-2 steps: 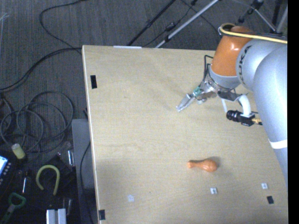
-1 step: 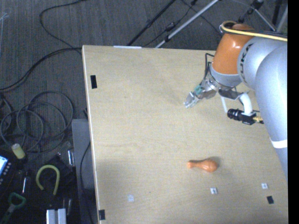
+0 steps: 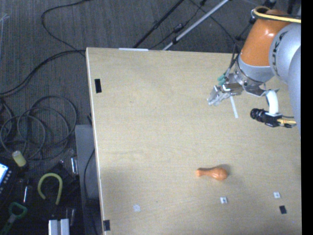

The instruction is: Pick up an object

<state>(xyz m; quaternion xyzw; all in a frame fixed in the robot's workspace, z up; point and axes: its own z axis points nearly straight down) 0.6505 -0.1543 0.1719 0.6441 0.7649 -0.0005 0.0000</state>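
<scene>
An orange, gourd-shaped object (image 3: 213,173) lies on its side on the pale wooden bench top (image 3: 156,131), toward the front right. My gripper (image 3: 215,98) hangs over the right rear part of the bench, well behind the orange object and apart from it. Its tip points left and down. Nothing shows in the gripper. The grey arm with its orange band (image 3: 259,45) comes in from the upper right.
A small black tag (image 3: 98,85) sits near the bench's left edge. Small white markers (image 3: 223,199) (image 3: 277,195) and a black one (image 3: 282,209) dot the front right. Cables and tools lie on the floor (image 3: 39,131) to the left.
</scene>
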